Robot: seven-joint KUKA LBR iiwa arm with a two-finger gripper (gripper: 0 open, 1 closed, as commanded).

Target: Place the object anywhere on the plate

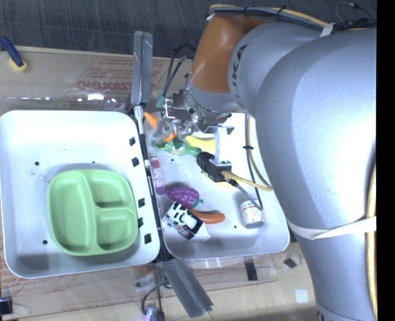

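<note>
Camera view is showing the grey arm (317,132) sweeping in from the right and covering much of the right bin (217,246), while the worktop (63,69) is carrying both white bins side by side. Over in the left bin (23,139), the green sectioned plate (93,210) is lying flat, well apart from the arm, with its long side running toward the near edge. Below the orange band (217,52), the pincer (174,122) is hanging over the far left corner of the right bin, just beside the divider between the bins; how far it is gaping cannot be told from here, nor whether anything is sitting in it. Small bits of orange, green and yellow clutter (167,139) are lying right beneath it, too blurred to name. Nearer the camera, a purple bunch of grapes (183,194), an orange carrot-like piece (209,216), a black-and-white packet (182,221) and a small white bottle (250,212) are resting in the same bin. Whichever object is being taken, the plate is lying to the left of the pincer and nearer the camera, across the divider, so the carry is probably heading that way.
</note>
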